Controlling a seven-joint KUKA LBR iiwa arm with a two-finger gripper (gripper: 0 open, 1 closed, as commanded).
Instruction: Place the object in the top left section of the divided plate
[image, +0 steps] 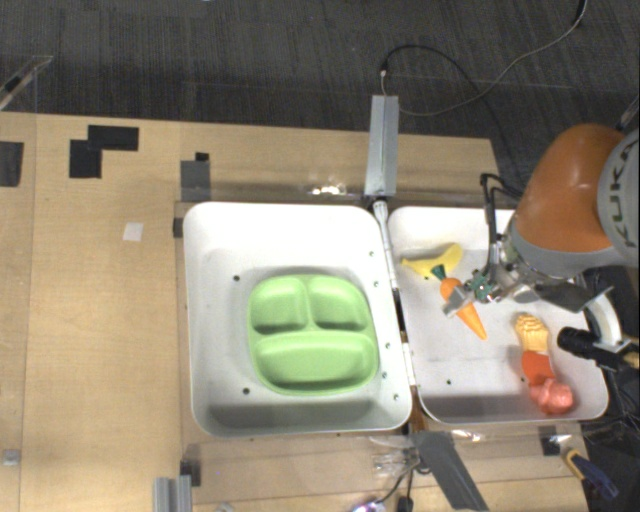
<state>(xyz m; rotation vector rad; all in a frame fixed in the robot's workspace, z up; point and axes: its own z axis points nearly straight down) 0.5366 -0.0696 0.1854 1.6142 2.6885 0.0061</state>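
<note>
presently: fixed overhead view, slanted, over a wooden worktop (90, 330) carrying two shallow white bins side by side.

left bin (215, 300), centre of frame: holds the green divided plate (312, 332). the plate has two small sections along its upper edge and one wide section below. all three sections look bare green. the plate's top left section (277, 303) has nothing in it.

right bin (440, 375), right of frame: holds the loose items. a yellow toy piece (436, 263) lies near the bin's upper left part. just below and right of it lies the orange carrot (467, 314), tilted, thick end toward upper left, tip toward lower right. further right, a yellow-and-orange piece (533, 335), then a red block (537, 366) under it, and a pink lump (553, 397) near the bin's lower right corner; these three sit close together in a column.

arm: grey body with orange band (562, 200) enters from the right edge, upper right of frame. the hand (484, 289) sits over the right bin, right beside the carrot's upper end. contact with the carrot cannot be confirmed; the tip parts are small and cluttered, so i cannot tell whether the hand is spread or pressed together.

task object position: carrot in the right bin, well apart from the plate.
</note>
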